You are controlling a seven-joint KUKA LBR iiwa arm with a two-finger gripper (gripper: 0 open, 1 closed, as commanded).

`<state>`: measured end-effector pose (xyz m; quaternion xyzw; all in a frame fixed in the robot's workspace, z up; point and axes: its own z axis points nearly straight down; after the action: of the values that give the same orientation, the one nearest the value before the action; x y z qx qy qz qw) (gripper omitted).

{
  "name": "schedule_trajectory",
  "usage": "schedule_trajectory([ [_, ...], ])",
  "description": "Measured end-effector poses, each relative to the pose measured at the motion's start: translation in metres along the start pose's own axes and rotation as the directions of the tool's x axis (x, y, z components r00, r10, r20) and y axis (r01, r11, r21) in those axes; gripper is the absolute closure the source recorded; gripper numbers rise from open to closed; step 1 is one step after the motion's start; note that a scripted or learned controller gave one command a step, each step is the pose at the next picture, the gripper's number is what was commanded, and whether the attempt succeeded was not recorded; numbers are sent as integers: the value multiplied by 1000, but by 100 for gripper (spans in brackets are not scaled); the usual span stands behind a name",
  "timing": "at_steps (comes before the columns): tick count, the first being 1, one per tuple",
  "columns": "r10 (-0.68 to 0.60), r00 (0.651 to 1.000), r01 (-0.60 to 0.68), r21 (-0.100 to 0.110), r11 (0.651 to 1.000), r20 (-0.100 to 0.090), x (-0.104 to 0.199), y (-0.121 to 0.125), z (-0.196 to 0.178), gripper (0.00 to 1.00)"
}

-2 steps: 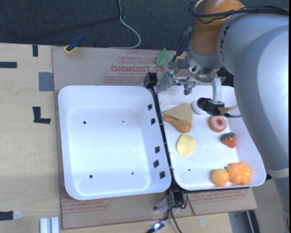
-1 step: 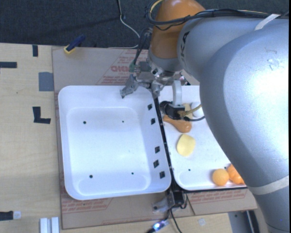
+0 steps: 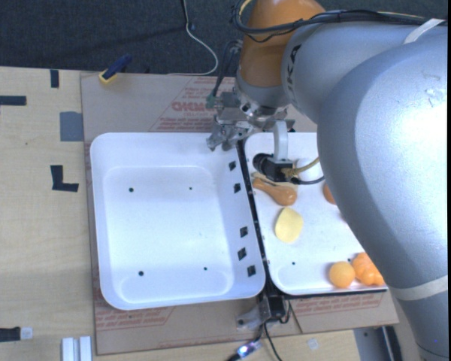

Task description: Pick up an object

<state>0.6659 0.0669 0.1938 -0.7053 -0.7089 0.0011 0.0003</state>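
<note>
Inside the right bin (image 3: 308,280), a brown drumstick-shaped piece (image 3: 276,192) lies near the far left corner, a pale yellow piece (image 3: 289,225) just nearer along the left edge, and orange balls (image 3: 343,274) by the near edge. Above the bins' shared far edge hangs the gripper (image 3: 222,138); whether it is open or closed I cannot tell. Nothing shows in its grasp. Its grey arm (image 3: 376,126) sweeps in from the right, orange band (image 3: 274,21) above the wrist. Beside it sits the left bin (image 3: 105,201).
</note>
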Motion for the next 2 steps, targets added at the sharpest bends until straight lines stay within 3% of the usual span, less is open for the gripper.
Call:
schedule_trajectory([
  [1, 1, 1000, -1, 9, 1000, 0, 38, 0, 97, 100],
  [2, 0, 1000, 0, -6, 1000, -4, 65, -24, -8, 100],
])
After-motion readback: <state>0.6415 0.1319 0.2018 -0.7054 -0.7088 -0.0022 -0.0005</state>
